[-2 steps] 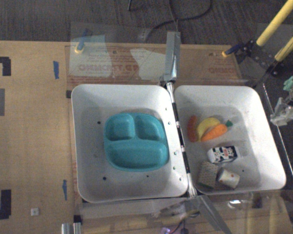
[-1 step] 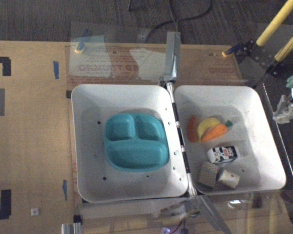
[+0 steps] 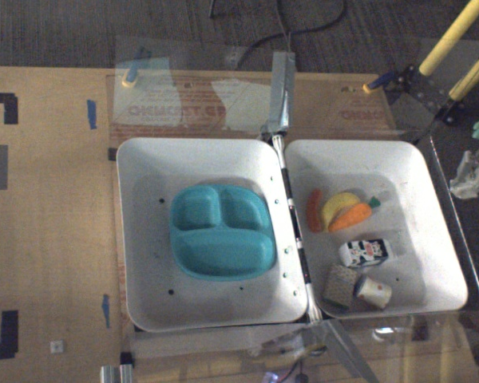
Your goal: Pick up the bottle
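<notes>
In the right bin (image 3: 419, 174), a small white bottle-like container with black and red markings (image 3: 364, 252) lies on its side, just below the middle. Close below it lies a short white cylinder with a tan end (image 3: 374, 292), also on its side. I cannot tell for certain which of the two is the bottle. Both lie free, with nothing touching them from above.
Beside them sit a brown-grey block (image 3: 341, 286), an orange toy carrot (image 3: 354, 215), a yellow toy fruit (image 3: 339, 206) and a red-orange piece (image 3: 314, 211). The left bin (image 3: 144, 174) holds a teal divided plate (image 3: 222, 231). A pale object (image 3: 469, 174) hangs at the right edge beyond the bin.
</notes>
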`<state>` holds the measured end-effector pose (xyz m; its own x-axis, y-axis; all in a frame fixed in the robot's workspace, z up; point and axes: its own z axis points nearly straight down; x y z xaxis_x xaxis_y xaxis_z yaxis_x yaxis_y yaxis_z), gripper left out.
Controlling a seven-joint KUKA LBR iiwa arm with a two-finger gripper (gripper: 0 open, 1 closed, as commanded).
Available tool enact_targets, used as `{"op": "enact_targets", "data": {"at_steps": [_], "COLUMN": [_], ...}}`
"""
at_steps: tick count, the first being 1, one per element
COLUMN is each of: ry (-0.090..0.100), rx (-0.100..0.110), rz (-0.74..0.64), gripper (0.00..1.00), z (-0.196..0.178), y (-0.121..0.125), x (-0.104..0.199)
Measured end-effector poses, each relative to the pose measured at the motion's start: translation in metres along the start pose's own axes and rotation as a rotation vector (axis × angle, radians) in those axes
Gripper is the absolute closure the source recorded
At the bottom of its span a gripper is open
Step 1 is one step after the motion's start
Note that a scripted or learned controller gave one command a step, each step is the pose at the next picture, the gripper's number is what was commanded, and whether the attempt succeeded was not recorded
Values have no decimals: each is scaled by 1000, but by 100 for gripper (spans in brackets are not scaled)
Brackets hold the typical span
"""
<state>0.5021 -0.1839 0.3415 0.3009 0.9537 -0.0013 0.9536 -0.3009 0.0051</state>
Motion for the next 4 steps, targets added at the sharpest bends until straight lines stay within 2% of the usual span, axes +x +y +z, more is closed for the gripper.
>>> {"op": "enact_targets", "data": {"at_steps": [4], "ry": [-4], "rx": [-12], "rz": [2], "gripper": [100], "z": [-41], "y": [4], "x": [-3]}}
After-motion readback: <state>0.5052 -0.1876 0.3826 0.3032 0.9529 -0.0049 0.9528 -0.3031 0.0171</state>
